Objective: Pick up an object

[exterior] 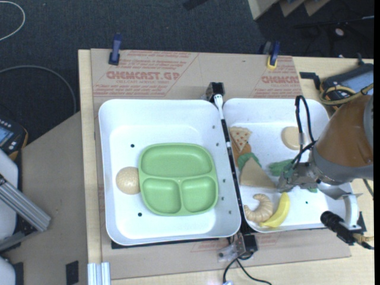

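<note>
Gripper [289, 180] down in the right bin [261, 108] — finger state impossible to tell, beside the green toy [279, 167], banana [279, 211] just below.

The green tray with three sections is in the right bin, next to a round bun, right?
Not quite. The camera view shows the green tray in the left bin, not the right one. The rest holds: it has three sections, and the round bun sits beside it.

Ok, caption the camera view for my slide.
KUKA arm's gripper low in the right bin among toy food; green divided tray in the left bin.
</note>
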Controlling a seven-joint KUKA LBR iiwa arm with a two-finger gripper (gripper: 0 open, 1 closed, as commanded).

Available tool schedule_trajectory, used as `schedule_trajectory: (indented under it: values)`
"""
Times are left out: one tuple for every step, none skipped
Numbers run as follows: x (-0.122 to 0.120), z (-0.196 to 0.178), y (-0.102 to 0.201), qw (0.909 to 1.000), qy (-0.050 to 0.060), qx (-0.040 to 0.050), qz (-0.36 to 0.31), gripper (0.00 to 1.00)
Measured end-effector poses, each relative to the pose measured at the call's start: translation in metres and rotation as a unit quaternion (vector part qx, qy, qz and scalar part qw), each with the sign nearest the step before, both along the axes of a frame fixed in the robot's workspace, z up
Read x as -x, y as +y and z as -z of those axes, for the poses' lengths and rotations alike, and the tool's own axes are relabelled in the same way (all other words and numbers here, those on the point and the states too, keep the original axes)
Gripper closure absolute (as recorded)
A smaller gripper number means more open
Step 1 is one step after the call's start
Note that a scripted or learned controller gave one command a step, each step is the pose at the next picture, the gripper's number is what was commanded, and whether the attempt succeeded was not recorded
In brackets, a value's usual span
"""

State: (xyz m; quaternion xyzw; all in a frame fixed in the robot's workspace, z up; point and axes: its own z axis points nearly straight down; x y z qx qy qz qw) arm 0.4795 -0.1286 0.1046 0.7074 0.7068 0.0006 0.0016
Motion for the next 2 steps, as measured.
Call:
schedule_trajectory:
  values:
    - [-0.0003, -0.0098, 0.0001, 1.0, -0.001, 0.0004, 0.0, 1.0]
    - [0.0, -0.0091, 0.0001, 1.0, 0.0, 0.0003, 0.0, 0.0]
